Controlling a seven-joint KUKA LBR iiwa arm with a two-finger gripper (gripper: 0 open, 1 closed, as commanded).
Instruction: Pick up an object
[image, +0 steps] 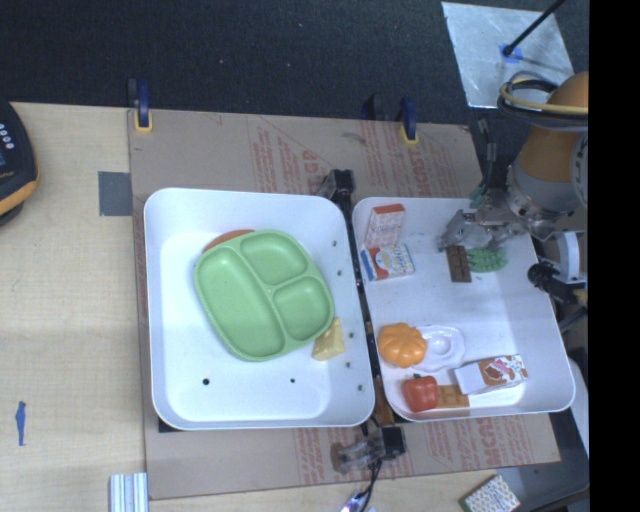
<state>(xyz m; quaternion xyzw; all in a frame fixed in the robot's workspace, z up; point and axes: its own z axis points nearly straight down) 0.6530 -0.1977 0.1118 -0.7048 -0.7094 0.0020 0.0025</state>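
Your gripper (466, 240) sits low over the right bin's (540, 400) far end, directly above a green thing (488, 260); finger opening I cannot tell.

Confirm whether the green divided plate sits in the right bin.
No, the green plate lies in the left bin, beside a yellow scrap.

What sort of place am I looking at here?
Probably a robot test bench in a lab: two white bins of toy food such as an orange pumpkin, cardboard clamped down, and an arm's pincer reaching in.
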